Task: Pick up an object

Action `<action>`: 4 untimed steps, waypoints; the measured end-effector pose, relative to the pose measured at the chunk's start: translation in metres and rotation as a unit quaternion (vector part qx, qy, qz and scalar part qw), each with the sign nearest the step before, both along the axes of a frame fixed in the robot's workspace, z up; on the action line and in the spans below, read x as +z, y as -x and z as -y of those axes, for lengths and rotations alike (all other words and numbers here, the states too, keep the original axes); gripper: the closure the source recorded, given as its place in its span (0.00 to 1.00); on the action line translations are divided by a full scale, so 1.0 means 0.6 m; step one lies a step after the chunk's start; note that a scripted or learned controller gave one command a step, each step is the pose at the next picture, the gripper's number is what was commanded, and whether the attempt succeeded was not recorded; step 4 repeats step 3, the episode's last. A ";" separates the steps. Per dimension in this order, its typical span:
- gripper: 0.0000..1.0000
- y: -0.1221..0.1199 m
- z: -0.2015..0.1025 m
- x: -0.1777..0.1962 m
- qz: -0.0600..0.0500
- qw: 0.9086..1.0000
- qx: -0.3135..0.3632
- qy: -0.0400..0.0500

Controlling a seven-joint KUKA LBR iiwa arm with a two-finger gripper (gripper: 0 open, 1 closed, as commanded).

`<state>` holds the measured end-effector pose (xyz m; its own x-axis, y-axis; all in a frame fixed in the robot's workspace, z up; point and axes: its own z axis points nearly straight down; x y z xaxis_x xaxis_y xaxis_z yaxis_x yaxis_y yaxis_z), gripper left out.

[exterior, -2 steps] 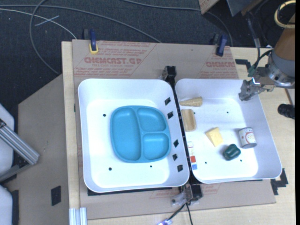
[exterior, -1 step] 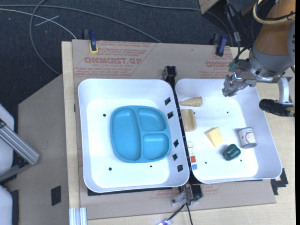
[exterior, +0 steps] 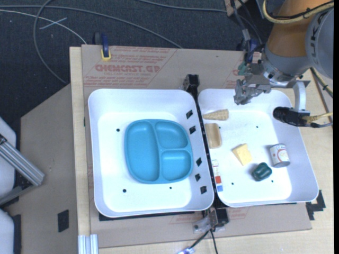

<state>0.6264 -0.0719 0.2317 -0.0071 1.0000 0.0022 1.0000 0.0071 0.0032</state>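
The right bin [exterior: 296, 181] holds several small things: a tan cone [exterior: 216, 114] near its back left, a tan block [exterior: 213, 135] just below it, a yellow wedge [exterior: 242, 154] in the middle, a white can with red print [exterior: 279, 155] on the right, and a dark green lump [exterior: 261, 171] in front of the can. A thin white strip with red and blue marks [exterior: 217, 176] lies along the left wall. My gripper [exterior: 243, 97] hangs over the back edge of this bin, up and to the right of the cone, with nothing visibly in it.
The left bin [exterior: 106, 115] carries a blue divided plate [exterior: 158, 151] in its middle. A black divider with clips [exterior: 197, 142] runs between the bins. A blue clamp [exterior: 106, 51] sits on the board's back left corner. Cables trail across the dark floor behind.
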 end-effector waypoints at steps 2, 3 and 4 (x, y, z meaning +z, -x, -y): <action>1.00 -0.001 -0.156 -0.009 -0.003 1.000 -0.001 0.000; 1.00 -0.025 -0.261 -0.003 0.000 1.000 0.000 0.000; 1.00 -0.025 -0.261 -0.003 0.000 1.000 0.000 0.000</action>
